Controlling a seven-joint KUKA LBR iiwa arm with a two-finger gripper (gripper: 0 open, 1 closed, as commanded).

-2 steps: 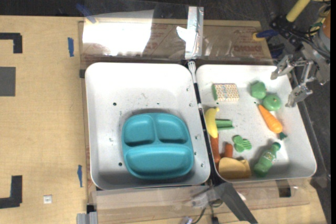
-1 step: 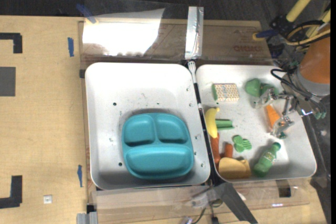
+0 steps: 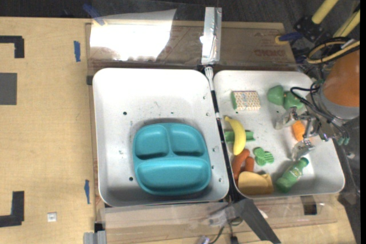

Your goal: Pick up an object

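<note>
End effector low over the right bin, among the toy food.

The end effector (image 3: 303,137) sits at the right side of the right bin (image 3: 334,183), its metal fingers pointing down; whether they are apart or together cannot be told, and nothing is visibly held between them. An orange piece (image 3: 297,130) lies just beside it, likely the nearest candidate for picking. A green bottle (image 3: 291,174) lies tilted just below, toward the bin's front. Farther left are a small green piece (image 3: 263,155), a banana (image 3: 237,133), a carrot (image 3: 240,162) and a yellow wedge (image 3: 255,182); a checked block (image 3: 246,100) lies near the back. The left bin (image 3: 114,88) holds a teal divided tray (image 3: 170,158), well apart from the arm, on the counter (image 3: 40,123).
</note>
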